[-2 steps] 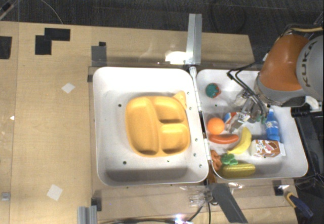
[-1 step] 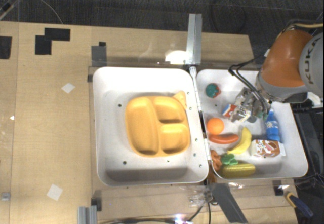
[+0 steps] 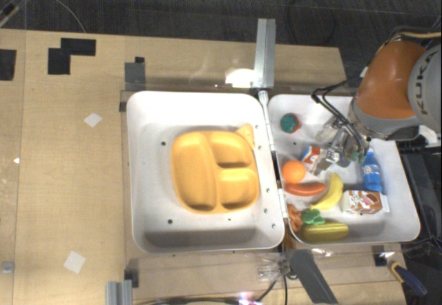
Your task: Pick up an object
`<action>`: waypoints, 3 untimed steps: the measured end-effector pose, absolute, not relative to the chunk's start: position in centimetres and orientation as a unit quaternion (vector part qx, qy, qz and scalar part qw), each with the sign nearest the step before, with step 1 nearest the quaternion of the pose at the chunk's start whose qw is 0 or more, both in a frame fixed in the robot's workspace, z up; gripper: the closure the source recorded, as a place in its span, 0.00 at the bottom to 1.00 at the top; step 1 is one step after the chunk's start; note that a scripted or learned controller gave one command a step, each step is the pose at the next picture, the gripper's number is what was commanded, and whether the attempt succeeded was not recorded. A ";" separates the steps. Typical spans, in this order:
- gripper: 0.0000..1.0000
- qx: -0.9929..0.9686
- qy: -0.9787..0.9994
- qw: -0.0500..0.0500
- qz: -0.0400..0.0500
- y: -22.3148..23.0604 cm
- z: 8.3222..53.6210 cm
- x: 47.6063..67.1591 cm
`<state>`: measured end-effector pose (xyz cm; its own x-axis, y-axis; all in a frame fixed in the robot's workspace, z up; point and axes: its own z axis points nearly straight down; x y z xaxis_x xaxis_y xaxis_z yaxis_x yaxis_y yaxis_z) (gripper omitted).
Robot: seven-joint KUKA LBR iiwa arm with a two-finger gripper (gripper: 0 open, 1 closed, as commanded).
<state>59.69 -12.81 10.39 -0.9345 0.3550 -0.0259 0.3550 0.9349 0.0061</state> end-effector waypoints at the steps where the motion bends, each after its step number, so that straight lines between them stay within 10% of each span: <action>1: 0.00 0.170 0.985 0.006 0.000 -11.7 8.9 61.3; 2: 0.00 0.222 0.975 0.006 0.002 -9.1 8.9 64.1; 3: 1.00 0.219 0.976 0.013 0.002 -9.0 10.4 64.4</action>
